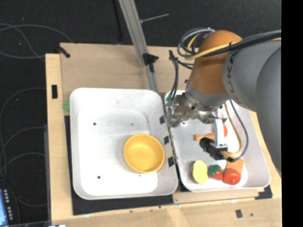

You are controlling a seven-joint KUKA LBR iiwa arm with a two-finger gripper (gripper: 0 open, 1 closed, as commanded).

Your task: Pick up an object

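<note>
A yellow bowl (143, 153) sits in the left bin (94, 112), near its front right corner. In the right bin (258, 174), along the front edge, lie a yellow lemon-like piece (200, 172), a red tomato-like piece (231, 176) with a small green bit (215, 169) beside it, and an orange piece (236, 164). A small orange stick (201, 137) lies mid-bin. My gripper (176, 113) hangs low over the right bin's back left corner, close to the wall between the bins, with nothing visibly held.
A grey metal post (137, 37) slants up from behind the bins. The bulky arm (222, 74) covers the back of the right bin. Black clips (166, 141) line the divide between the bins.
</note>
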